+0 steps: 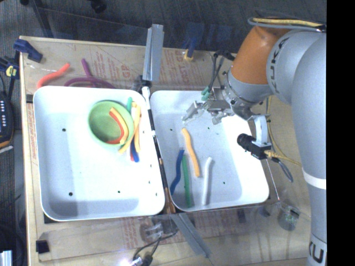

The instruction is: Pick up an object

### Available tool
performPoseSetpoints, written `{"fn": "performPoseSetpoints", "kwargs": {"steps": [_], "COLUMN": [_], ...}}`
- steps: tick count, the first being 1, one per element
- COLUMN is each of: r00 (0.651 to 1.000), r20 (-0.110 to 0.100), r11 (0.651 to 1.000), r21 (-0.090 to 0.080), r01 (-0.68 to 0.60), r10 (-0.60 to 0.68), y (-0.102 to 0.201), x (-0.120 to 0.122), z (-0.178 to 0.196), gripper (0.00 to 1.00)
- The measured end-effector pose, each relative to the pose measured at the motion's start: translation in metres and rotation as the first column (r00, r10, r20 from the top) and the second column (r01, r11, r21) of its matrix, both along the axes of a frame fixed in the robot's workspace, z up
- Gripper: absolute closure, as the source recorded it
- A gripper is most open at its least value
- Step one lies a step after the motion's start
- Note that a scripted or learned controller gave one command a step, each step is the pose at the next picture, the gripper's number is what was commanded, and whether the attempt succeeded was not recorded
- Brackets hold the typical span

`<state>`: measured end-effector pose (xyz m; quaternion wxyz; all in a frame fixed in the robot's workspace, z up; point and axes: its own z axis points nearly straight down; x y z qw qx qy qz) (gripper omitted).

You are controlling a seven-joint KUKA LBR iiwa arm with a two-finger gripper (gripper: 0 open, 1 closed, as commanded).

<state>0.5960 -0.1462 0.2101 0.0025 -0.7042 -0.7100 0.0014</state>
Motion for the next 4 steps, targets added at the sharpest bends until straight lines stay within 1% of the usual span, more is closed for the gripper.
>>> {"fn": "performPoseSetpoints", "kwargs": {"steps": [1, 2, 3, 4], "r00": [0.999, 0.999, 0.999, 0.998], "r20": [0.003, 0.002, 0.002, 0.000], "r11": [0.999, 0.999, 0.999, 0.998], "r21": [-0.002, -0.007, -0.007, -0.009], "r01": [-0.047, -0.051, -0.052, -0.056], "r10": [0.047, 0.051, 0.052, 0.056], "y": [0.008, 0.007, 0.007, 0.007], "x": [-0.010, -0.010, -0.010, -0.009], "z": [-0.118, -0.108, -0.108, -0.098], "gripper": [0.00, 1.00, 0.00, 1.00]}}
